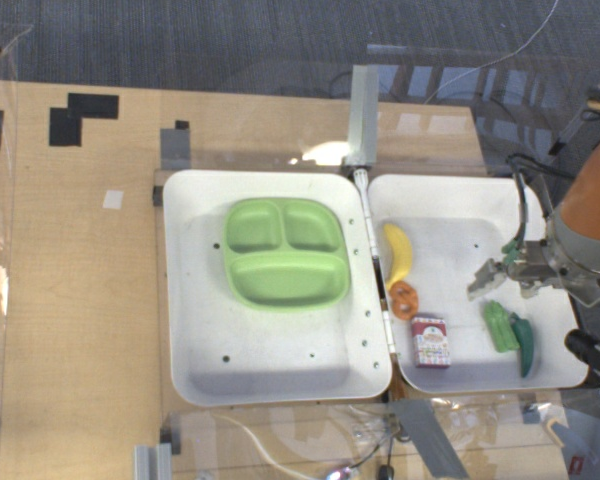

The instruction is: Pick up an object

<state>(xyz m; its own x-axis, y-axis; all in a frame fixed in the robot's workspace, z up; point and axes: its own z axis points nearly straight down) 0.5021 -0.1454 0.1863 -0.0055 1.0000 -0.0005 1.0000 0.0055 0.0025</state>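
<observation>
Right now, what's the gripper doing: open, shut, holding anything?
Gripper: open, holding nothing, hovering in the right bin just above the green object.

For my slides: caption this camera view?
Gripper hovers in the right bin above green toys; divided plate in the left.

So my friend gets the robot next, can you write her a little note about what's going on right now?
Gripper: the grey two-finger gripper hangs over the right white bin, holding nothing that I can see.
Things: the right bin holds a yellow banana, a small orange ring-shaped toy, a small red and white box and a green toy vegetable, which is nearest the gripper. The left white bin holds a green divided plastic plate.
Done: nothing picked up yet.
Left: lower onto one object, grip it, lift it.
</observation>
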